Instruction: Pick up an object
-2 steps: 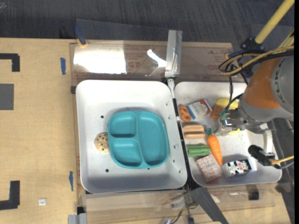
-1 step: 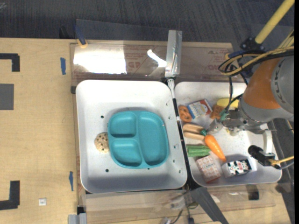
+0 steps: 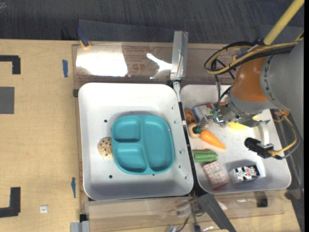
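Observation:
My gripper is low in the right bin, near its upper left part, under the grey wrist with the orange band. Just below it lies an orange carrot, pointing toward the lower right. A yellow object peeks out from beneath the wrist. A green vegetable, a pink speckled box and a small white and black package lie along the front of that bin. Small orange and tan items sit against the bin's left wall, beside the gripper.
The left bin holds a teal divided plate with a cookie at the plate's left edge. Black cables and a black connector hang from the arm over the right bin's right half. A clear panel stands behind the bins.

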Controlling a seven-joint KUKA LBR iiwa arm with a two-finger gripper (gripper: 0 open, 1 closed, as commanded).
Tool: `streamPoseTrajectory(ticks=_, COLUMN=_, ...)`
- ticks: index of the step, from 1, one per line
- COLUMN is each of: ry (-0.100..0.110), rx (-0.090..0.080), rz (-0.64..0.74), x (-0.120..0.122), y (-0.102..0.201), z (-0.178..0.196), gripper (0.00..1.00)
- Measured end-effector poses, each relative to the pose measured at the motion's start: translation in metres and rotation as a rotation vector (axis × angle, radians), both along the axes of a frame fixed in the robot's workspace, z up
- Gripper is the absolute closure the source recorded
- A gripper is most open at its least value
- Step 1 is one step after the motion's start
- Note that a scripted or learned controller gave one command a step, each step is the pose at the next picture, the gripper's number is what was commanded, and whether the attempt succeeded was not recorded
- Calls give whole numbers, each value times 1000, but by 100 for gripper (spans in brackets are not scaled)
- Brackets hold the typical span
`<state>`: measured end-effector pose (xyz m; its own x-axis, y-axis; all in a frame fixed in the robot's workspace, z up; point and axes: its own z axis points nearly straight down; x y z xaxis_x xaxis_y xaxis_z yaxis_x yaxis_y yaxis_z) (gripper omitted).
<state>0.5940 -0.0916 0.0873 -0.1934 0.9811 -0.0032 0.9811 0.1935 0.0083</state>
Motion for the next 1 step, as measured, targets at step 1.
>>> streamPoseTrajectory(ticks=1, ry=4, rx=1, rz=-55, x=-60, y=-10, z=0, gripper=0)
